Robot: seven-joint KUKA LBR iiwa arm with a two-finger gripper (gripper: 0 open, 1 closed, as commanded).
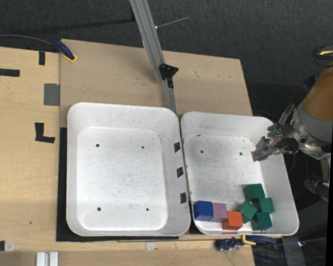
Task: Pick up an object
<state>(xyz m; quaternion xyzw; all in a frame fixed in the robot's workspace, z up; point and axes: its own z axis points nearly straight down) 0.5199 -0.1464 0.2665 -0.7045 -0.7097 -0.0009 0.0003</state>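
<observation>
The right bin holds a cluster of small blocks at its near edge: a blue block, a purple block, an orange block and several green blocks. My gripper hangs over the right bin's far right part, well above and behind the blocks. Nothing shows between its fingers, and their spacing is too small to read.
The left bin lies beside the right one on the wooden bench. A slanted metal pole with a black clamp stands behind the bins. Black tape marks sit on the bench's left.
</observation>
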